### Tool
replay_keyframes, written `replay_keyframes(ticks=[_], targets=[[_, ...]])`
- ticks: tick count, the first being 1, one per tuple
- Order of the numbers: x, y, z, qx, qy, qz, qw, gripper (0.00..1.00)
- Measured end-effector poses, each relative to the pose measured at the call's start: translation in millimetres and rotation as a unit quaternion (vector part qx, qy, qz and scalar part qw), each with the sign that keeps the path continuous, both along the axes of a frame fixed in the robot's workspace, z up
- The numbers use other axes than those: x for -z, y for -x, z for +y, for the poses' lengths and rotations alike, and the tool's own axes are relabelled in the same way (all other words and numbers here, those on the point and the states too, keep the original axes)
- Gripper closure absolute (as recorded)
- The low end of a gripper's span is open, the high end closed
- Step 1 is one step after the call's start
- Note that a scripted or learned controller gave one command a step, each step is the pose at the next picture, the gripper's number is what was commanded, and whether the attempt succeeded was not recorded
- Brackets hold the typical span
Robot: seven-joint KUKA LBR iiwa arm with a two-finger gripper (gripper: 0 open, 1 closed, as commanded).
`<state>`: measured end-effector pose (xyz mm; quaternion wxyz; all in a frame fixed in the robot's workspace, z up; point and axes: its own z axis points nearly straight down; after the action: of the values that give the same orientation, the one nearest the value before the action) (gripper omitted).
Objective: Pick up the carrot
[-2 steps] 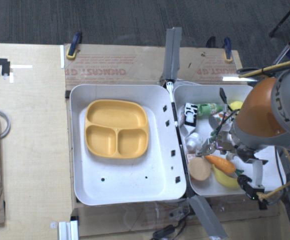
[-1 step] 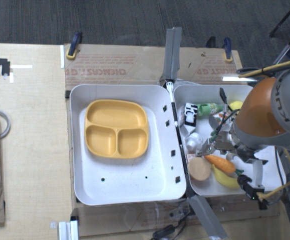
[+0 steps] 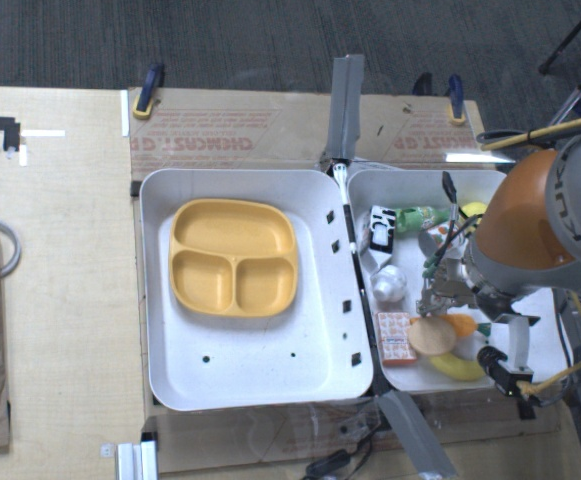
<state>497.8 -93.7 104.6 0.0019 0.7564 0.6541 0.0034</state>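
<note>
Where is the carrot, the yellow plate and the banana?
carrot (image 3: 461, 322): camera view, on its orange body, right bin, beside the arm.
yellow plate (image 3: 234, 230): camera view, on its big top section, left bin.
banana (image 3: 457, 367): camera view, on its middle, right bin's near edge.

Red print on the cardboard sheet (image 3: 300, 128) behind the bins appears mirrored, roughly "CHEMCO7.GL", not surely legible.

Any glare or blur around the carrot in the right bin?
Camera view: even lighting, no harsh glare; the carrot reads as a small orange patch, partly hidden by the gripper; the foil-like ball shines a little; small items look soft.
</note>
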Motion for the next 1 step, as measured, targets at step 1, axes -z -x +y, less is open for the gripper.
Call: replay_keyframes(ticks=[1], targets=[[0.1,0.1,0.0,0.000,0.0002,0.000,1.0000,0.00]])
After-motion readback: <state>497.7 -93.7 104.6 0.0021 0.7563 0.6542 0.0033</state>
